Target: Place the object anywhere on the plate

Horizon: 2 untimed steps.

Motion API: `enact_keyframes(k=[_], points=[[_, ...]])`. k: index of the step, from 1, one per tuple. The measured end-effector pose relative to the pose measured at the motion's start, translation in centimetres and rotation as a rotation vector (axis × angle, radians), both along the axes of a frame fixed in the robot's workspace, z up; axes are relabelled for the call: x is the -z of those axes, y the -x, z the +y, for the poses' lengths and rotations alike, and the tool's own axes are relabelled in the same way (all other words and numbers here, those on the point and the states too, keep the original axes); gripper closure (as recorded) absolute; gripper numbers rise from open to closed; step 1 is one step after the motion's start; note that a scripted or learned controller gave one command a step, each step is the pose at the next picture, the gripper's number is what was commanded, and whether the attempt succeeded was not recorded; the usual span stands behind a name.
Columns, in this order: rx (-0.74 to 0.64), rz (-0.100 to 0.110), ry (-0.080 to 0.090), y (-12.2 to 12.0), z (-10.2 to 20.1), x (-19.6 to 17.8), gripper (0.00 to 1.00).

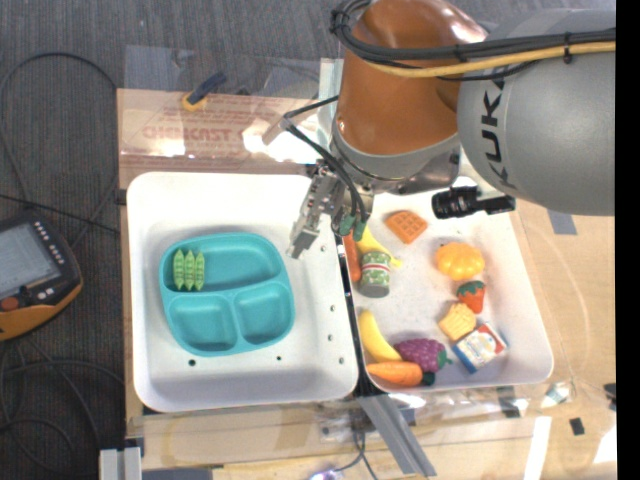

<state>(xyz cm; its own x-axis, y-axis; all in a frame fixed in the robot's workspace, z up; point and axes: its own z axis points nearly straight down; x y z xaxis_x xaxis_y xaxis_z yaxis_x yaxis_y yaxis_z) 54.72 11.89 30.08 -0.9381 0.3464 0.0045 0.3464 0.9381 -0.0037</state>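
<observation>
A teal three-compartment plate [228, 293] lies in the left bin [150, 368]. A green pea-pod toy [188, 268] rests in the plate's upper-left compartment. My gripper [318, 230] hangs under the orange wrist band, above the wall between the two bins and to the right of the plate. It is open, one finger [301, 240] points down-left toward the plate, and nothing sits between the fingers.
The right bin [530, 338] holds several toy foods: a small can [376, 272], a waffle [406, 226], an orange pepper [459, 260], a strawberry [472, 294], grapes [420, 351], a banana [374, 334], a carrot [396, 373] and a carton [482, 346]. A pendant [30, 268] lies far left.
</observation>
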Motion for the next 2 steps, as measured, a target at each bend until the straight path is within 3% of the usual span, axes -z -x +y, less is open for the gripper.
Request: enact_keyframes(k=[1,2], points=[[0.139,-0.004,0.000,2.9,3.8,-2.4,1.00],[0.060,-0.004,0.001,5.4,9.7,-6.8,1.00]])
